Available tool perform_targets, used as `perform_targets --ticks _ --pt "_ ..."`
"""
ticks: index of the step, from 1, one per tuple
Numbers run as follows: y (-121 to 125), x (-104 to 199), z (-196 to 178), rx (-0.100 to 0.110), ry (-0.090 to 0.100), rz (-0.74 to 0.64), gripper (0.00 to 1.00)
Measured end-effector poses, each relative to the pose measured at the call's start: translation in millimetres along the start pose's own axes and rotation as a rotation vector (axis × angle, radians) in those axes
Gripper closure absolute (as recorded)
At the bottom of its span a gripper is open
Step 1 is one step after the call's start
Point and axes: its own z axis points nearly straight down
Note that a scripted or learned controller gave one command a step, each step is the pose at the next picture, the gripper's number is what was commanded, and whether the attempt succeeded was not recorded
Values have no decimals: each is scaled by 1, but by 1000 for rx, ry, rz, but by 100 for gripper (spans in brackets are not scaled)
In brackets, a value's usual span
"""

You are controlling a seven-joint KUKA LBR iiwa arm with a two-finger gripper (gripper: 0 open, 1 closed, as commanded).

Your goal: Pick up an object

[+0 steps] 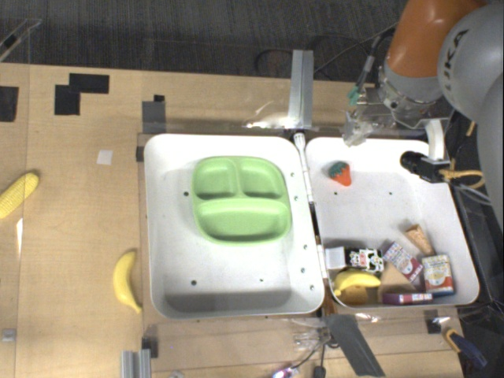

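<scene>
One gripper hovers over the right bin's far edge, finger spread impossible to tell, near a strawberry.

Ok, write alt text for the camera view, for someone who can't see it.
A grey arm's gripper hovers at the back edge of the right bin, near a small strawberry, with toy food boxes piled in its front corner. The left bin holds a green divided plate.

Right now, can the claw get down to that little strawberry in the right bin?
Probably yes. The strawberry lies alone on bare bin floor, well apart from the cluttered packets at the near end, and the claw hangs just beyond it.
</scene>
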Motion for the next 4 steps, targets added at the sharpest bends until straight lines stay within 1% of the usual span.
perform_targets --ticks 1,2,3,4 --pt "0 0 0 0 0 0 0" --pt "-33 -37 106 1 0 21 0" --pt "-12 -36 136 -3 0 17 0" --pt "-9 -35 125 -7 1 14 100"
